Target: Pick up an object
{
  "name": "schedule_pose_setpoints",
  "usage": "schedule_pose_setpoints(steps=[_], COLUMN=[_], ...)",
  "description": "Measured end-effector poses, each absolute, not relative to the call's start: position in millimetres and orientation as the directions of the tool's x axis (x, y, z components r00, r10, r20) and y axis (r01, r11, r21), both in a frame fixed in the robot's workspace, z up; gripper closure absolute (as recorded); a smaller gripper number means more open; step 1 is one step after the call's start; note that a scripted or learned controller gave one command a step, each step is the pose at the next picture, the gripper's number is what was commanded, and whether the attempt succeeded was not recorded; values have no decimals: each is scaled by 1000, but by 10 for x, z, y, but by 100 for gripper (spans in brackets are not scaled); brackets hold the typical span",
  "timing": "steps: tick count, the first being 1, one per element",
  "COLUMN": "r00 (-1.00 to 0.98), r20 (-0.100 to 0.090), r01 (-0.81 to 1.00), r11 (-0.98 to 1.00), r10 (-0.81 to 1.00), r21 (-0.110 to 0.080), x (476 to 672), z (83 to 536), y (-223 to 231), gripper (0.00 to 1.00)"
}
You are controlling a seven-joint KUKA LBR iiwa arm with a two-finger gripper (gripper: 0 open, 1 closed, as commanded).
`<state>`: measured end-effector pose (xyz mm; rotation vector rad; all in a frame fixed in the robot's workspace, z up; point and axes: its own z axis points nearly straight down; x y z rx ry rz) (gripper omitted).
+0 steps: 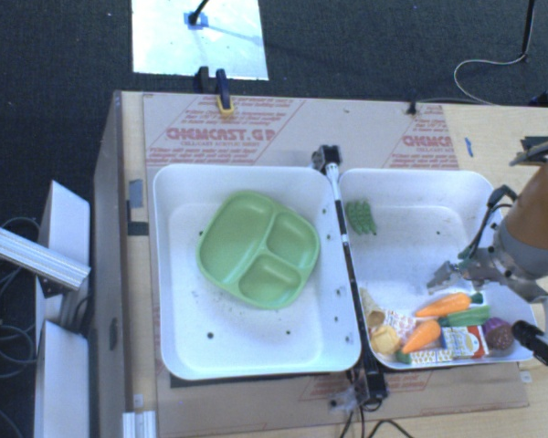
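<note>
My gripper (449,276) hangs low over the right bin (420,179), near its right side, just above a heap of toy food along the bin's front wall. An orange carrot (443,306) lies directly beneath the gripper, with a green stick (470,317) beside it. A second carrot (420,336), a yellow piece (382,339), a white printed carton (457,340) and a dark purple piece (500,334) crowd the same corner. Nothing can be seen held in the gripper.
A small green leafy toy (360,215) lies alone at the right bin's back left. In the left bin (178,354) rests a light green divided plate (258,249). The arm's grey body with its orange band (539,213) stands over the right bin's right edge.
</note>
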<state>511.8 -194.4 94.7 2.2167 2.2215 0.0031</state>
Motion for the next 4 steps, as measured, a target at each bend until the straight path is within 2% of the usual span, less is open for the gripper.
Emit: schedule_pose_setpoints(steps=[1, 2, 3, 4], r00=[-5, -4, -4, 4], r20=[-1, -3, -4, -13], r01=[1000, 1000, 1000, 1000], r11=[5, 4, 4, -4], r10=[1000, 1000, 1000, 1000], r21=[8, 12, 14, 13], x=[4891, 4903, 4908, 4933], z=[853, 960, 963, 864], y=[-1493, -1503, -1508, -973], gripper=[0, 100, 0, 0])
